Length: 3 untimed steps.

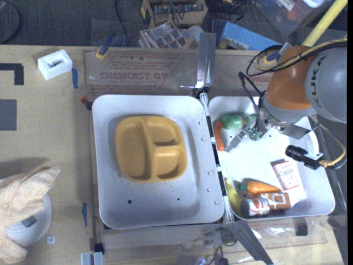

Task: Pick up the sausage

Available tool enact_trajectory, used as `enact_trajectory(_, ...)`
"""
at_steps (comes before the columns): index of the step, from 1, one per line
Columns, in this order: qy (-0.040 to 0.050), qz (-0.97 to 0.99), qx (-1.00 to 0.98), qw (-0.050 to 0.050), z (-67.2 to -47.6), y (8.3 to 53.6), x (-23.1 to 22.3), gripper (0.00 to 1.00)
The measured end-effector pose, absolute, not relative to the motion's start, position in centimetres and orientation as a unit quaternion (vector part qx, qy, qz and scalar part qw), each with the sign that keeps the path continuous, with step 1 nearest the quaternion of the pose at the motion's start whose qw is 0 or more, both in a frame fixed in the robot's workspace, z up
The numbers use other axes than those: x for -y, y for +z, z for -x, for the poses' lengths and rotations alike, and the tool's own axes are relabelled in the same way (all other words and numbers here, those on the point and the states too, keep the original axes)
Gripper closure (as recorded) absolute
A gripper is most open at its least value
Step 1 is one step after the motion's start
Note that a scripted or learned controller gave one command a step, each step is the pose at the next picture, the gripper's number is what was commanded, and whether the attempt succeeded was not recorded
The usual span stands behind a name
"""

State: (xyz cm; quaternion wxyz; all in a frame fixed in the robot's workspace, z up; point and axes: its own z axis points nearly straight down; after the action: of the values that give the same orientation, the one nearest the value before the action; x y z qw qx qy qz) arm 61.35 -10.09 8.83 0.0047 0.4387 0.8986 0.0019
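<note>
A light wooden bench (44, 126) was seen carrying two shallow white bins side by side. The left bin (105, 148) and the right bin (320, 200) were set edge to edge, touching along a central seam. A small white box (54, 64) was placed near the bench's far left corner. A crumpled beige cloth (25, 195) was laid at the left edge, draped over a pale rounded object (25, 228). Dark rectangular patches (8, 115) were marked on the surface at far left. A clear panel with red lettering (138, 73) was laid behind the left bin.
</note>
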Motion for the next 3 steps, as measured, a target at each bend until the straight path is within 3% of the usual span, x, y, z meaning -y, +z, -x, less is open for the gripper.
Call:
enact_trajectory(1, 0.0018, -0.451, -0.892, 0.003, -59.8, 8.8, 10.1, 0.0)
enact_trajectory(3, 0.0009, -0.347, -0.938, 0.005, -61.0, 8.8, 9.8, 0.0)
